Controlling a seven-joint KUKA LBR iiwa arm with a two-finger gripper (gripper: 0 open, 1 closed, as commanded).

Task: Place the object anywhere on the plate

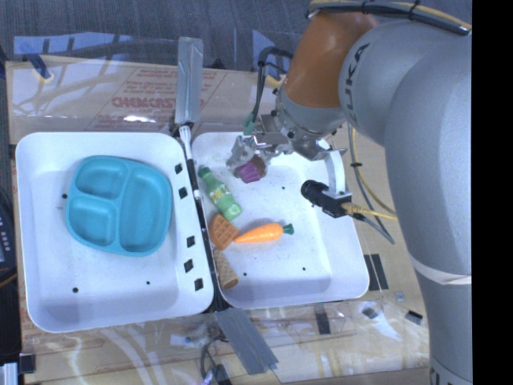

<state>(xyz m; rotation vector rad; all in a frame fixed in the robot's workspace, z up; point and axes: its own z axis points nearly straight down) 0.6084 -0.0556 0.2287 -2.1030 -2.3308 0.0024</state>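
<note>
A blue three-compartment plate (119, 204) lies in the left bin (48, 295). In the right bin (321, 275) lie a green bottle (220, 193), an orange carrot (259, 233), a waffle cone (224, 247) and a small purple object (253, 169). My gripper (248, 157) hangs at the back of the right bin, right at the purple object, which sits against its fingertips. The arm's wrist covers the fingers from above.
A grey divider bar (188, 87) runs up from the ridge between the two bins. A black cable fitting (321, 196) juts over the right bin's right side. The large arm body fills the right of the view.
</note>
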